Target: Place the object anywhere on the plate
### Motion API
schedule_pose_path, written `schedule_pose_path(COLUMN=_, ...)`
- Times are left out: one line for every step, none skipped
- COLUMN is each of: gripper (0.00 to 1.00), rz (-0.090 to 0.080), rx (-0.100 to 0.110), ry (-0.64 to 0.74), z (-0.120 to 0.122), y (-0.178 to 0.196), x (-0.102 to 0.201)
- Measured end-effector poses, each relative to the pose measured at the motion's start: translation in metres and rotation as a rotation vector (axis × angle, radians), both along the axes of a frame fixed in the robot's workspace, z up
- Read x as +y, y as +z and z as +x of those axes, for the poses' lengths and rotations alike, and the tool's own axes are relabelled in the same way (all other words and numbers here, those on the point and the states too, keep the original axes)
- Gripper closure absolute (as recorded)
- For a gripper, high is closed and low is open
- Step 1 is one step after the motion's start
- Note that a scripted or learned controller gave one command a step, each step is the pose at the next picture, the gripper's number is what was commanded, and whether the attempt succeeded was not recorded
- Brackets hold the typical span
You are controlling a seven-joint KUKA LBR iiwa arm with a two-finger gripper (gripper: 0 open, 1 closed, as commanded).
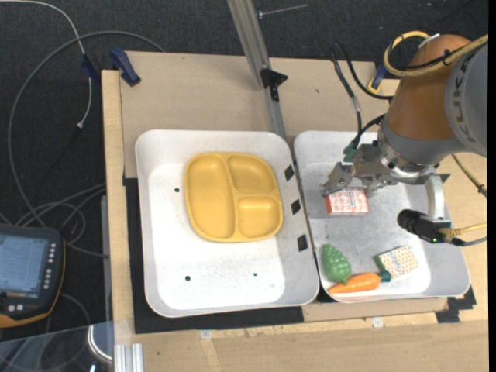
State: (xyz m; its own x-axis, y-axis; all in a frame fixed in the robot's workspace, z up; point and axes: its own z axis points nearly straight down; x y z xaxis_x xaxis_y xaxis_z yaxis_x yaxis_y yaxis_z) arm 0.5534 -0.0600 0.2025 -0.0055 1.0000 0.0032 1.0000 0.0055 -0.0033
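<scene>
Yellow plastic forms the plate (233, 196), a three-compartment tray lying in the left white bin (155, 208), toward that bin's upper middle. All three compartments hold nothing.

Camera view, right white bin (449, 281): the grey arm with its orange band (422, 99) reaches in from the right, and the gripper (346, 181) hangs over the upper left part of this bin. A red-and-white box (346, 202) lies flat on the bin floor directly below the gripper, its top edge touching or just under the fingertips as seen from above. The box sits beneath the fingers rather than visibly between them; no grip on it can be confirmed. Whether the fingers stand apart or together cannot be told, since the wrist body hides them.

Further items in the same bin, along the near edge: a green knobbly vegetable toy (336, 262), an orange carrot (359, 283) just beside and below it, and a small yellow-patterned packet (398, 262) to the right of the carrot. All three lie well apart from the gripper. The box is well apart from the plate, with the divide between the two bins separating them.
</scene>
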Motion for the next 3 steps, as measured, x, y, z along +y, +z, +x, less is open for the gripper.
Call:
schedule_pose_path(gripper=1.00, rz=0.001, rx=-0.001, ry=0.002, z=-0.012, y=0.015, x=0.058)
schedule_pose_path(gripper=1.00, rz=0.000, rx=-0.005, ry=0.002, z=-0.018, y=0.029, x=0.110)
schedule_pose_path(gripper=1.00, rz=0.001, rx=0.000, ry=0.002, z=-0.039, y=0.033, x=0.165)
